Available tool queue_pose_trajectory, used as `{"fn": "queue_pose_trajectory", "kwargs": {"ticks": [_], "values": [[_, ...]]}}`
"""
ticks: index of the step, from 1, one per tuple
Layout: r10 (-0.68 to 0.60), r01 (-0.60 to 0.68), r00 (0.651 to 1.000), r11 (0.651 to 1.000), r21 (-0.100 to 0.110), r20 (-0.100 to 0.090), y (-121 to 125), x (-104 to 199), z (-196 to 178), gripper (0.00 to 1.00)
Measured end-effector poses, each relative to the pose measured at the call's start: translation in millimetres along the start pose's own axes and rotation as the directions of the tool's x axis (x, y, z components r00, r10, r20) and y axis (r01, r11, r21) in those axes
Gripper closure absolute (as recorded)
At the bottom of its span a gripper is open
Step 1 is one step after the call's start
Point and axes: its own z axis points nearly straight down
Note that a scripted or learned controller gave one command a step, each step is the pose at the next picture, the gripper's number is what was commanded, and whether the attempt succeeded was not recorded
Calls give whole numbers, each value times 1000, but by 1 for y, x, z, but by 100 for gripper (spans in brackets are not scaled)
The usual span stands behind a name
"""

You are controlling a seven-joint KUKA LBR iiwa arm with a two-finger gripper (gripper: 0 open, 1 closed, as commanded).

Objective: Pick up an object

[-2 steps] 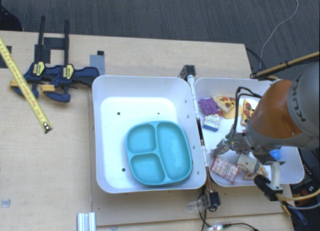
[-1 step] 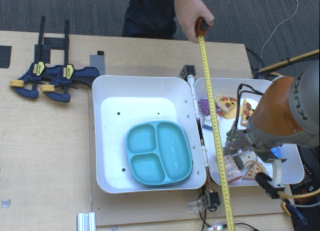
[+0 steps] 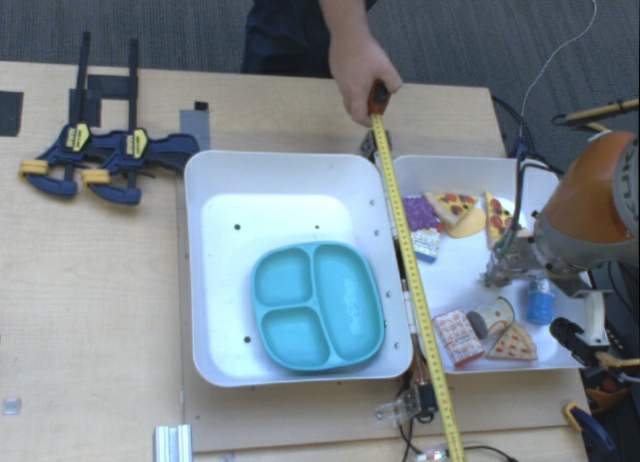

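The right bin holds several small things: a toy pizza slice, a purple packet, a small white and blue box, a yellow and red piece, a blue bottle, a red and white box and a second pizza wedge. The arm's orange band hangs over the bin's right side. My gripper reaches down into the bin, just left of the blue bottle and above the wedge. I see nothing between its tips.
A blue divided plate lies in the left bin. A person's hand holds a yellow tape measure stretched along the seam between the bins. Blue clamps lie on the bench at far left.
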Motion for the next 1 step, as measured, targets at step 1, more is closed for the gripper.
{"fn": "queue_pose_trajectory", "kwargs": {"ticks": [1], "values": [[-6, 6, 1000, 1000, 10, -7, 53, -45, -15, 100]]}}
